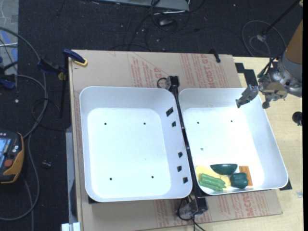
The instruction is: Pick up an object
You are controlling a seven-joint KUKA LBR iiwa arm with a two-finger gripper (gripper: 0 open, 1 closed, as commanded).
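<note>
Far left, on dark floor: a yellow-and-black handheld device (pixel 10 157) among loose cables. Next, a tan surface (pixel 139 66) with red printing, a blue-and-yellow clamp (pixel 74 57) at its upper left corner. On it, two shallow white bins side by side, joined by a black strip (pixel 180 134) running between them. Left bin (pixel 126 143): bare white floor with four small dark dots. Right bin (pixel 226 129): a cluster of small things crowded into the near corner — a pale yellow piece (pixel 204 170), a bumpy light green object (pixel 211 182) lying over it, a dark green bowl-like shape (pixel 224 168) just behind, a dark green chunk (pixel 239 180) beside that, and an orange block (pixel 246 170) touching the chunk on its right side. Further right, above the far right rim of that bin: claw (pixel 257 99), two fingers spread apart, released, nothing between them. Well apart from the cluster, which sits at the opposite end of the same bin. At the right edge, grey wrist and an orange band (pixel 296 42) of the arm.
</note>
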